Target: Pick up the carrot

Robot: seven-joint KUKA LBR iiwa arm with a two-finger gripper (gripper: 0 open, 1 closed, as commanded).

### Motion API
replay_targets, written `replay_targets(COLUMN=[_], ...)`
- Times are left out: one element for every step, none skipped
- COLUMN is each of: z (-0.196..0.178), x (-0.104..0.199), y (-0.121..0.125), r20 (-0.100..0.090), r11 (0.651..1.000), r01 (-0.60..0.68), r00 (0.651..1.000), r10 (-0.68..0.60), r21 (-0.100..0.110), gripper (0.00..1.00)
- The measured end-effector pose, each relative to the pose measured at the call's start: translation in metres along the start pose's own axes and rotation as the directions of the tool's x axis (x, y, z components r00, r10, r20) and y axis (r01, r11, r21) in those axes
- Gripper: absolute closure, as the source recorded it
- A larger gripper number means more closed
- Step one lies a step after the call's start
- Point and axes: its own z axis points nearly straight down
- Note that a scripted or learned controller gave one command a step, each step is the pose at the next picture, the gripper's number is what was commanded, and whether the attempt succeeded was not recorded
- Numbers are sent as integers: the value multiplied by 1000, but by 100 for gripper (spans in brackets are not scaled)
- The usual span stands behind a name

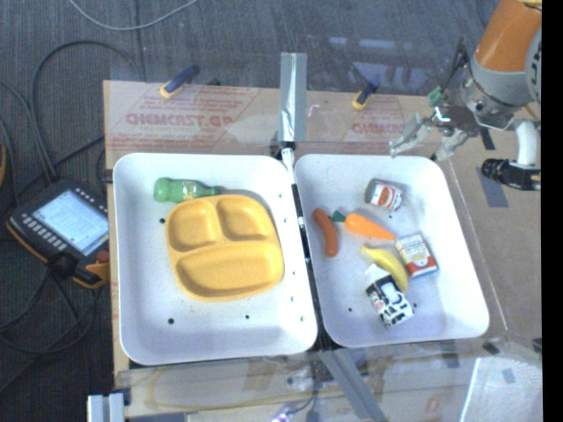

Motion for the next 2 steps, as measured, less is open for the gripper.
replay_targets(z=[108,167], x=[15,56], y=[-51,-55], r20=[1,13], r11=[997,858], r01=[75,513], r00=[997,858], r10=[-75,-513], r21=[2,-10], gripper=[0,0])
